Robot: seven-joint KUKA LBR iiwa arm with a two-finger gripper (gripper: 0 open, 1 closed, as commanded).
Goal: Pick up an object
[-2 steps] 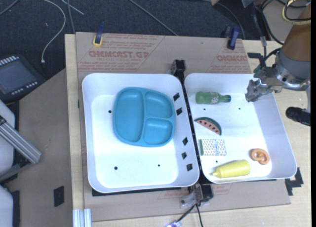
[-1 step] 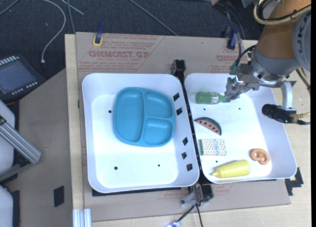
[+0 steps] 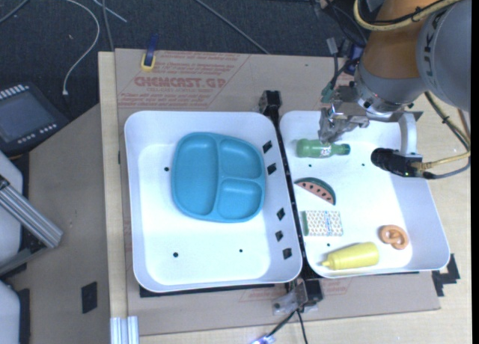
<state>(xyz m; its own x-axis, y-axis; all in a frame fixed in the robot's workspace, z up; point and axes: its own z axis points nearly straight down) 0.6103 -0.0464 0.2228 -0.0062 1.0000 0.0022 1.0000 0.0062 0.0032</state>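
In the right bin (image 3: 423, 185) lie a green bottle (image 3: 310, 149), a watermelon slice (image 3: 315, 190), a patterned white square packet (image 3: 322, 223), a yellow mustard bottle (image 3: 352, 256) and a small orange pretzel (image 3: 394, 236). My gripper (image 3: 329, 137) reaches down from the right over the far part of that bin. Its tips sit right at the green bottle's right half, touching or just above it. The bottle still lies flat on the bin floor.
A blue divided plate (image 3: 218, 176) lies in the left bin (image 3: 150, 245). A black divider with clips (image 3: 281, 178) runs between the bins. A black cable connector (image 3: 393, 161) hangs off the arm above the right bin. Cardboard lies behind the bins.
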